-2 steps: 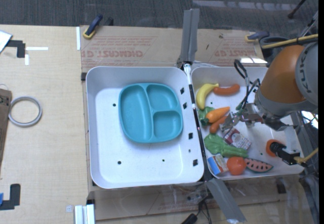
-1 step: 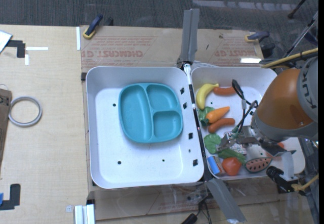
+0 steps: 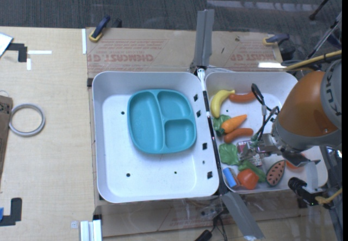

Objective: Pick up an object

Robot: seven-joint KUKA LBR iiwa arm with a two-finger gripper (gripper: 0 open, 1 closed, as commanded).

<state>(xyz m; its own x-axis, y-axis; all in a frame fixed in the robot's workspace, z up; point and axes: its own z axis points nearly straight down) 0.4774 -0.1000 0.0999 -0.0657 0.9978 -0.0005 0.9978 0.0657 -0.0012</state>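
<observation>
The right bin [image 3: 247, 75] holds several toy foods: a yellow banana [image 3: 217, 102], a red chili [image 3: 243, 97], two orange carrots [image 3: 235, 123] [image 3: 238, 134], a green leaf [image 3: 228, 153], a red tomato [image 3: 248, 179], a small blue piece [image 3: 230, 176] and a watermelon slice [image 3: 275, 173]. My gripper [image 3: 252, 151] is low in this bin, just right of the green leaf and above the tomato. The arm's orange band [image 3: 307, 106] covers the bin's right part. Nothing is visibly lifted.
The left bin [image 3: 109, 142] carries a teal divided plate [image 3: 162, 121]. A black utensil [image 3: 258, 95] lies near the chili. A tape ring [image 3: 25, 119] sits on the wooden bench at the left. The wall between the bins [image 3: 207, 125] runs close to the gripper's left.
</observation>
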